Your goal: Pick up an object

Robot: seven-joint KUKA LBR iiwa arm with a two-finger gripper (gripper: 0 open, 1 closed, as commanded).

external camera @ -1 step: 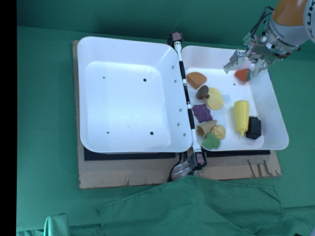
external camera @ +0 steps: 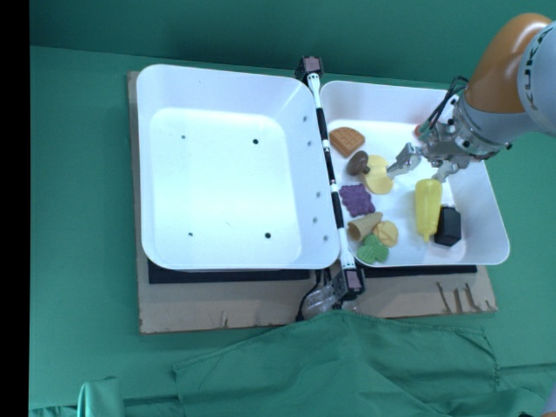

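Pincer (external camera: 426, 163): fingers spread wide, nothing held.
Corn (external camera: 426, 205): yellow, long, smooth; found just below the pincer, pointed away from it.
Black block (external camera: 448, 226): boxy, seen beside the corn's far end.

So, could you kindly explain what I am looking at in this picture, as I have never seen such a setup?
One camera looks down at a slant on a bench covered in green cloth. The grey robot arm with an orange band reaches in from the right; its two-finger gripper hangs over the right-hand shallow white bin with its fingers spread, holding nothing. That bin holds toy foods: a yellow corn cob, a black block, a brown waffle, a purple grape bunch, an ice-cream cone and more. The left-hand white bin sits beside it.
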